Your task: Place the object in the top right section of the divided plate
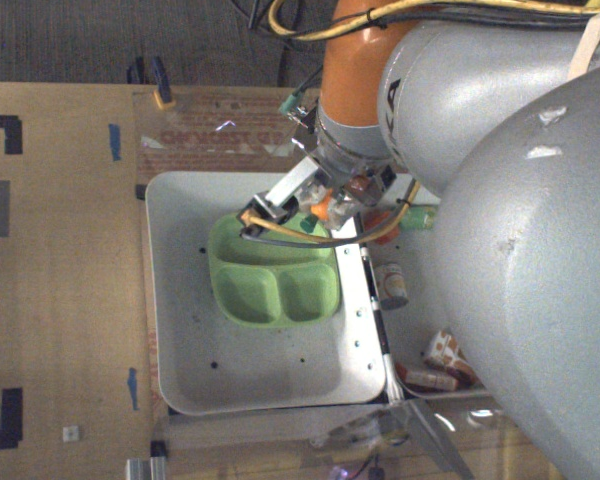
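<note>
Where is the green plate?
In the camera view, the green plate lies in the left white bin, near its right wall, partly under the gripper.

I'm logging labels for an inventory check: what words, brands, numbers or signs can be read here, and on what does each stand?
No text is legible.
Brown cardboard strip above the white plastic bin: reddish print, too blurred to read.
Small cylindrical can beside that bin's right wall: label too small to read.
Red and white packet lower right: print too blurred.
Green divided plastic plate: no markings seen.
</note>
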Robot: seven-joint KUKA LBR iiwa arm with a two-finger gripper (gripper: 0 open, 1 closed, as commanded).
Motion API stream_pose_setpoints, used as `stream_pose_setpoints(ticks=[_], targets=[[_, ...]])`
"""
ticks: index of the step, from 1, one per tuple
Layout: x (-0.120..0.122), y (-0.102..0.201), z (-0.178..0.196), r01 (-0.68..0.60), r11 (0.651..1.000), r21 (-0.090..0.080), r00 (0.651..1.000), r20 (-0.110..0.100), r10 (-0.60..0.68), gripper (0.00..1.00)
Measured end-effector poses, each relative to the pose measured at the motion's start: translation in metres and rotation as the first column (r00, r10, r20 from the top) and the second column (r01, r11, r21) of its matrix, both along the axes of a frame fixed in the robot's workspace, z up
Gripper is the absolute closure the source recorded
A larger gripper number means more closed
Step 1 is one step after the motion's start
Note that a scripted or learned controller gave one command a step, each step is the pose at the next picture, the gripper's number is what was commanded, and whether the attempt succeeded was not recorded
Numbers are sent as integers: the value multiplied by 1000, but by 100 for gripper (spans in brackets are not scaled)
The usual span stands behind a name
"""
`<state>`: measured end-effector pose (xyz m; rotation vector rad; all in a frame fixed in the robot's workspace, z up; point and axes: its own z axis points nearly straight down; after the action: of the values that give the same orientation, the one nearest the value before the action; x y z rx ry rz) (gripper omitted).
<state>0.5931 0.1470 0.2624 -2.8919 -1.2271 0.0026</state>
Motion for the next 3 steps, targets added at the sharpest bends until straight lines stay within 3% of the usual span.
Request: stream_pose_setpoints(ticks=[1,2,3], targets=[[28,79,14,93,996,2,996,2,-93,100],[-59,78,-29,104,995,0,995,-3,-104,100],[-39,14,-67,332,943,0,943,-2,-332,100]])
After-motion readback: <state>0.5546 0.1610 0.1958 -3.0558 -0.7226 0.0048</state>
